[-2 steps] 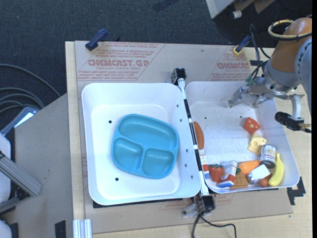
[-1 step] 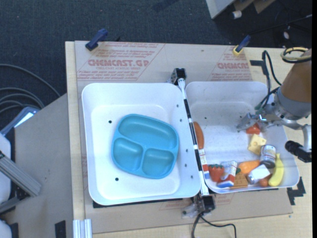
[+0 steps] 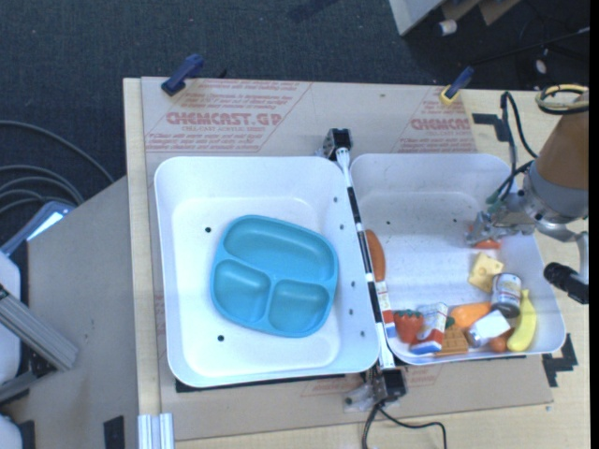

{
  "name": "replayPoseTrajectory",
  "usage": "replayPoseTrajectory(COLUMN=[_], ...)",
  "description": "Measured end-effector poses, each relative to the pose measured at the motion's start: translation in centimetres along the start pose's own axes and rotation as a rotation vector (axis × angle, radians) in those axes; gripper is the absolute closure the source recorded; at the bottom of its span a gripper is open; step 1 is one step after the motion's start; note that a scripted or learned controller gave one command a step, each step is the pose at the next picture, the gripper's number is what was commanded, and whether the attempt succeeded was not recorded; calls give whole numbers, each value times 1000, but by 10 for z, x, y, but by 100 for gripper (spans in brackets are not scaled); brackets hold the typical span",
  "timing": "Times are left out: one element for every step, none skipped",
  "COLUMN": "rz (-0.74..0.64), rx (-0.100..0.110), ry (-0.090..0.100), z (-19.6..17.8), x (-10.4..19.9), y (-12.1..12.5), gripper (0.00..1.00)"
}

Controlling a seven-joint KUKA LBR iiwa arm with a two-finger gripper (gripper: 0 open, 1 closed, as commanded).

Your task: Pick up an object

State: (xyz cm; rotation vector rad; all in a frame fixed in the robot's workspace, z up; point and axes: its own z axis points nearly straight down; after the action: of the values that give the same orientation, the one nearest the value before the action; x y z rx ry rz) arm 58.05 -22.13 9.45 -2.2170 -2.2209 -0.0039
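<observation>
Left bin [image 3: 178, 251]: middle-left of the frame; a blue divided plate [image 3: 274, 275] lies flat in it, with bare white floor all round the plate.
Divider: the two bins touch along a strip running down the centre, a black clip at each end.
Hot dog [image 3: 375, 253]: pressed against the right bin's left wall, partly hidden by the rim.
Right bin [image 3: 412, 195]: its upper half is bare floor; its lower right corner is crowded.
Object pile: a strawberry [image 3: 409, 326], a small can [image 3: 506, 293], a cheese wedge [image 3: 485, 271] and a banana [image 3: 525, 323] lie touching or just beside one another; the smaller pieces between them are hard to tell apart.
Gripper [image 3: 488, 235]: low at the right bin's right wall, just above the cheese wedge; something small and orange-red shows at its tip, too small to identify; open or closed cannot be told.
Arm: cut off by the frame's right edge.
</observation>
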Motion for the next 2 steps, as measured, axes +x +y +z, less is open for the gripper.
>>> replayPoseTrajectory(rz=[0, 0], rx=[-3, 1], ry=[-5, -2], z=[-98, -125], x=[38, 116], y=[49, 14], gripper=[100, 100])
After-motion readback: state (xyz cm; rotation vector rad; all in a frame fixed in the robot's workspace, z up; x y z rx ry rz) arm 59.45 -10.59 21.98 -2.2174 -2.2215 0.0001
